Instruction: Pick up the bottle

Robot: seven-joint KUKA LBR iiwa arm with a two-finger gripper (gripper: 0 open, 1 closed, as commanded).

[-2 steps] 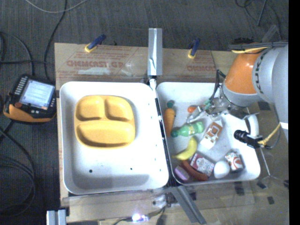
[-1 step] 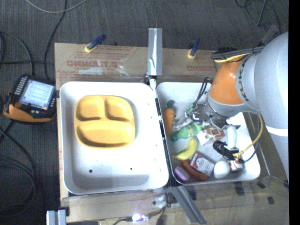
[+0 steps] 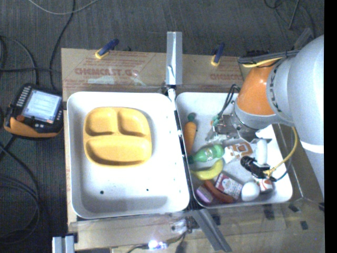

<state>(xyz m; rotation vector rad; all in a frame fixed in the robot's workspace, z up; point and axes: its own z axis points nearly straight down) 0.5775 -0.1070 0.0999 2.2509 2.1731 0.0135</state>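
Green and translucent, the bottle (image 3: 207, 153) lies on its side in the right bin (image 3: 285, 194), near that bin's left wall, between the carrot (image 3: 189, 133) above it and the banana (image 3: 209, 169) just below. Its long axis runs roughly left to right, tilting slightly up toward the right. The gripper (image 3: 225, 124) hangs above and slightly right of it, near but apart; whether it is released or clenched cannot be told, so the coming move calls for a short reach toward the lower left.

Dark grey carpet (image 3: 131, 15) with loose cables (image 3: 50, 7) surrounds the brown bench board (image 3: 121, 70).
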